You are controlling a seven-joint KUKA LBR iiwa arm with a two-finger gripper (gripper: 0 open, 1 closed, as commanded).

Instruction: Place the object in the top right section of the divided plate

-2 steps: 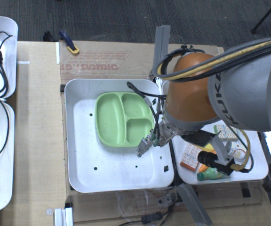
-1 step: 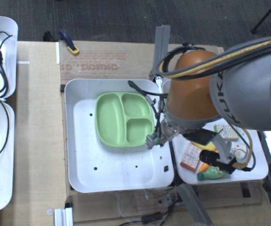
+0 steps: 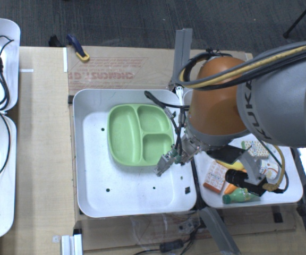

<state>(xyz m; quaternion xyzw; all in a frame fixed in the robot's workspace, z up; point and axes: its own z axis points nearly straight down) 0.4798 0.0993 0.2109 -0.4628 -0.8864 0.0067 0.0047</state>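
Sitting in the left bin (image 3: 89, 190), the green divided plate (image 3: 126, 137) (sections bare) meets the tool (image 3: 166, 162), grip unclear.

Open white floor lies left and near of the green divided plate (image 3: 138, 134) in the left bin (image 3: 84, 158). The right bin (image 3: 294, 187) (crowded with small objects) is overhung by the arm (image 3: 238, 102).

The room light is bright and even, falling from overhead, so shadows stay soft and short under the arm (image 3: 270, 100). The white bins (image 3: 89, 185) look slightly washed out, the orange band (image 3: 217, 97) carries a dull sheen, and focus is fairly sharp throughout.
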